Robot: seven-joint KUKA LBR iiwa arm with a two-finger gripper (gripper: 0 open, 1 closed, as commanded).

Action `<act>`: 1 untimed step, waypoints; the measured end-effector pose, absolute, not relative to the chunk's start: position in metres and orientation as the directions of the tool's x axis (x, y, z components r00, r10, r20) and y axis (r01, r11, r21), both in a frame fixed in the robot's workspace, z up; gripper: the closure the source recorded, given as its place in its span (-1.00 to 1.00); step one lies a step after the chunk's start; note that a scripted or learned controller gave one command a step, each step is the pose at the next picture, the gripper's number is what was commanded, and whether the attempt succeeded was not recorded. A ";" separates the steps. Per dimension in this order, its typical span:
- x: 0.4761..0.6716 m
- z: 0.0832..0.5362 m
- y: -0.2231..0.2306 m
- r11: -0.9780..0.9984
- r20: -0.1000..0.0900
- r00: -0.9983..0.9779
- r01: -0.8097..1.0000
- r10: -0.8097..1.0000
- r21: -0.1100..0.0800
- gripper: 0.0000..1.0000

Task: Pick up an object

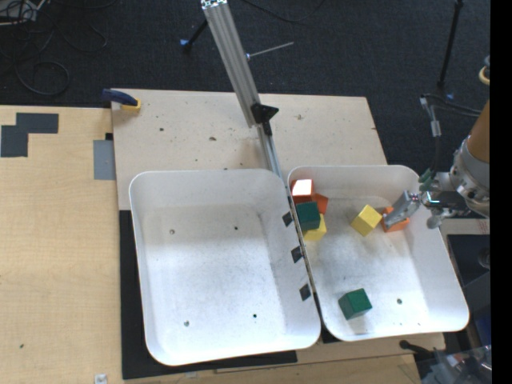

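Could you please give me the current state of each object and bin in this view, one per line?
Yellow block: loose, right bin, tilted.
Orange block: by the end effector.
Green block: alone, near front.
Clustered blocks: bunched against the divider.
Left bin: bare floor showing.
Right bin: holds blocks.

Legible text — none: no words, labels, brands or numbers can be read on bins, blocks or bench.
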State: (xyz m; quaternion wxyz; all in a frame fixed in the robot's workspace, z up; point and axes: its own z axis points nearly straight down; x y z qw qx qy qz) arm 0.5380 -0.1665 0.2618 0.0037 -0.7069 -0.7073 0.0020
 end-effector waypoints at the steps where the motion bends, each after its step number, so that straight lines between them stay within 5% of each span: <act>1: 0.539 0.264 -0.167 -0.001 0.001 0.001 1.000 1.000 -0.003 -1.00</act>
